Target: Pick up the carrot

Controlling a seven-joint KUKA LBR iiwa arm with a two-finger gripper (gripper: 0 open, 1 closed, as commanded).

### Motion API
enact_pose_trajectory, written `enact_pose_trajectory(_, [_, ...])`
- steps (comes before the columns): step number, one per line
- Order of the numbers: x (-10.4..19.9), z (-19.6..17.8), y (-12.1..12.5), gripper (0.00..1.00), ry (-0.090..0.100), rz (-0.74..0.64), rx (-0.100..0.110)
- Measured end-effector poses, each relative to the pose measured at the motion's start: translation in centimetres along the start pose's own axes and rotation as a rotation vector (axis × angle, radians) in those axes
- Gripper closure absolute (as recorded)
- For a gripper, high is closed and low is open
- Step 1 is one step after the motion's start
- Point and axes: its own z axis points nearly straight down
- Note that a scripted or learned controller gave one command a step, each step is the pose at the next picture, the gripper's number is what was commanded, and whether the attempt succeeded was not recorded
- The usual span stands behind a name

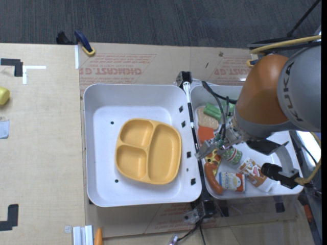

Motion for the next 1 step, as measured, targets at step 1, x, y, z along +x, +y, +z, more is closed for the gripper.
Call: enact_pose_trajectory(1, [-0.12,-0.86,0.14,1.0,-0.003,-0.003,0.0])
